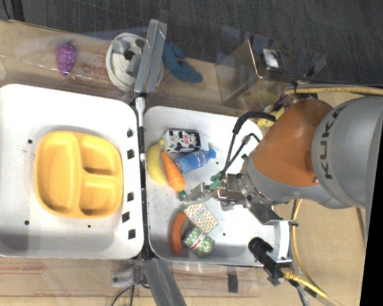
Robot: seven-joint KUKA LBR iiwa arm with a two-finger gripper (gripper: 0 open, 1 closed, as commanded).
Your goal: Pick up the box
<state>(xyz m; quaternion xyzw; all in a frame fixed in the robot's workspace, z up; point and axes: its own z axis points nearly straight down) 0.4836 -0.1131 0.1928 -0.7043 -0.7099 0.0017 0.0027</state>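
Claw first: mine hangs low in the right bin, reaching in from the right under my grey and orange wrist, and I cannot tell its state from this slanted overhead view. Its tip sits just above and beside the box, a small carton with a red and white checked face lying tilted near the middle of the bin floor. A green patterned packet touches the box's lower edge, and a reddish sausage-shaped toy lies just to its left. Further up the bin are a carrot, a banana, a blue bottle and a black and white carton, all apart from the box. The left bin holds a yellow divided tray.

To do this step well, I judge I should centre over the checked face, turn my wrist so I close across its shorter sides, and come straight down. The risk is catching the green packet along with it, or nudging the box flat against the sausage toy.
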